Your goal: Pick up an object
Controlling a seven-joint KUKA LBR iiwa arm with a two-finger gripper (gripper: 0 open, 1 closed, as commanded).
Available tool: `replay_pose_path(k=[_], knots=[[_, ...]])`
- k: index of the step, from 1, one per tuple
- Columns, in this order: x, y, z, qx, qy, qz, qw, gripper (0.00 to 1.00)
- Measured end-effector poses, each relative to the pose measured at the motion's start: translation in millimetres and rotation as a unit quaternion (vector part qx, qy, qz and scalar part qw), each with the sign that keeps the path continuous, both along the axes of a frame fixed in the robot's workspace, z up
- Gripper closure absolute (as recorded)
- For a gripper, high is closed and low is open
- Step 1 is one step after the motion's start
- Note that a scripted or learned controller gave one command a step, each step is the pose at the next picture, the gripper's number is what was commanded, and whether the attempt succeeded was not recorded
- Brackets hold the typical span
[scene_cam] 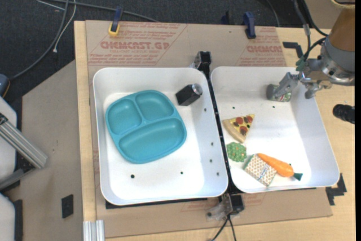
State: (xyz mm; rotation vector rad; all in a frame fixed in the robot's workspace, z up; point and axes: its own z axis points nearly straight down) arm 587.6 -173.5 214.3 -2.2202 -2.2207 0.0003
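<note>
My gripper (280,91) hangs low over the far part of the right bin (316,138), reaching in from the right. A small greenish patch (285,97) shows right at its tip; I cannot tell what it is or whether it is held. Nearer the front of that bin lie a toy pizza slice (240,126), a green broccoli piece (236,151), an orange carrot (276,165) and a patterned block (259,170) touching the carrot. The pizza slice is well to the front left of the gripper.
The left bin (113,178) holds a blue divided plate (146,125) and a black cylinder with a silver end (188,95) near its far right corner. A ridge (214,121) separates the two bins. Clamps (249,25) sit at the board's far edge.
</note>
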Motion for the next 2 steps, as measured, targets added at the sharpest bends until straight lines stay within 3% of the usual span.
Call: replay_pose_path(k=[1, 2], knots=[[0.1, 0.0, 0.1, 0.0000, 0.000, 0.000, 1.0000, 0.00], [-0.7, 1.0, -60.5, 0.0004, 0.001, 0.000, 1.0000, 0.00]])
